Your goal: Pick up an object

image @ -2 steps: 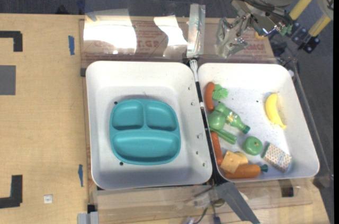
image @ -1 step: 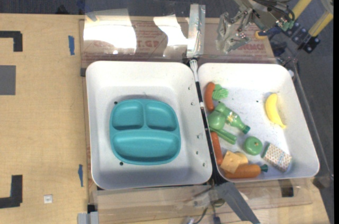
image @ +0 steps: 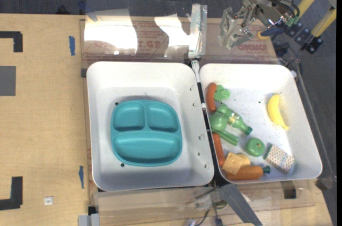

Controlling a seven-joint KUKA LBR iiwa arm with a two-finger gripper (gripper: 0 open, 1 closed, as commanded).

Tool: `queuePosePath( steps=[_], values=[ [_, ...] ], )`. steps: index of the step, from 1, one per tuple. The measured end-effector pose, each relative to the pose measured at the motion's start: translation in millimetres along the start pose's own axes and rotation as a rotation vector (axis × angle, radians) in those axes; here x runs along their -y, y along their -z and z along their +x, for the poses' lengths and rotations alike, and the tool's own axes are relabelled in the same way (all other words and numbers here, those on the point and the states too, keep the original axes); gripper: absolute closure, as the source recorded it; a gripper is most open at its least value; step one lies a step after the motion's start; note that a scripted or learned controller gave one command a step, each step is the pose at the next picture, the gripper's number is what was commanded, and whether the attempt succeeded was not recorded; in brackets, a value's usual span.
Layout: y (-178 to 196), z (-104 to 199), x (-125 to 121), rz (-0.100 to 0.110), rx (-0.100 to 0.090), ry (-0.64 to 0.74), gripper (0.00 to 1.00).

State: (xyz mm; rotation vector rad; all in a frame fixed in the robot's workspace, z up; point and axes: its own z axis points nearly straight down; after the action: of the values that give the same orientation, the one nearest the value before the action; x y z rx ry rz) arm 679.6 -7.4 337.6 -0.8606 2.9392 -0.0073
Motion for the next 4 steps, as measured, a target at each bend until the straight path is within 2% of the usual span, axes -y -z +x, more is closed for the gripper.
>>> queuePosePath(
  steps=[1, 2, 3, 4],
  values=[
    [13.0, -2.7, 0.8, 0.004, 0.011, -0.002, 1.00],
    [98.5, 25.7, 31.9, -0.036, -0.055, 0.512, 1.00],
    [113.1, 73.1, 106.9, -0.042, -0.057, 0.640, 1.00],
    [0.9, 129.1, 175.8, -0.070, -0.051, 1.042, 1.00]
  ],
)
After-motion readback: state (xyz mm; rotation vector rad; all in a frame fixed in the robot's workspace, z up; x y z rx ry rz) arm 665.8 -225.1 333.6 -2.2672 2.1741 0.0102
